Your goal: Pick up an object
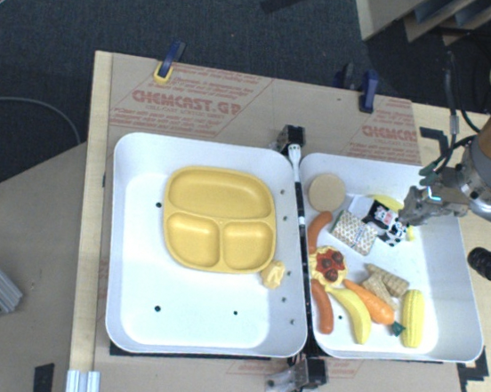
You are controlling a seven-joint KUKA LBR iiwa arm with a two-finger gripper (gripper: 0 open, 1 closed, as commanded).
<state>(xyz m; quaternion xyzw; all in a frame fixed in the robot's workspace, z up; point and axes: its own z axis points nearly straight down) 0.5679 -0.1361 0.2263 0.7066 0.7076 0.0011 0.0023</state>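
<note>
Right bin front: corn cob, carrot, banana, sausage crowded together | left bin: yellow divided plate, pale scrap beside it | right bin rear: round cookie, patterned block, black-white toy just beside gripper | finger state: cannot tell.

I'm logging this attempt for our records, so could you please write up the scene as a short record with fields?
left bin: holds a yellow divided tray and a small pale yellow piece by the tray's lower right corner
right bin: toy foods, including a banana, corn cob, carrot, sausage, round tan disc
gripper: low over the right bin's upper part, beside a small black-and-white toy
held object: none seen between the fingers
</note>
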